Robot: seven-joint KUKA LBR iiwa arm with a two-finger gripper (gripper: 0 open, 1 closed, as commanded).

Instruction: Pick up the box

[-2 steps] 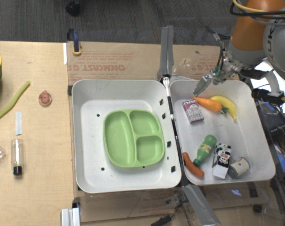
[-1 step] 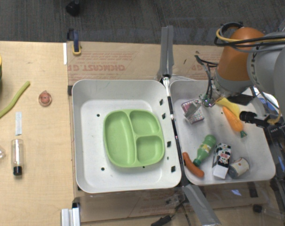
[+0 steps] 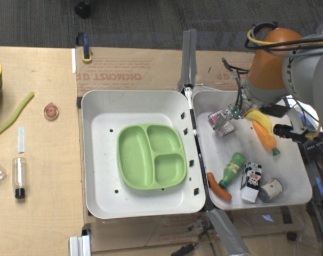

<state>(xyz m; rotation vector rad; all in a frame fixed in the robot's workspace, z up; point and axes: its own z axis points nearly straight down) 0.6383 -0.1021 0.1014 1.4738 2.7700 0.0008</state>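
Approach step underway: grey two-finger gripper [image 3: 235, 110] hovering over crumpled silvery-pink packet [image 3: 221, 121] at right bin's far end. Small black-and-white carton box [image 3: 251, 181] lying near front edge (well apart). Jaws' state: cannot tell. Next: moving toward box.

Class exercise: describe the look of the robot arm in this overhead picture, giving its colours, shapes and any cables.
The arm is smooth, rounded grey metal with a bulbous orange band above the wrist. A yellow cable and black cables loop over the band, and thinner dark wires run down toward the gripper.
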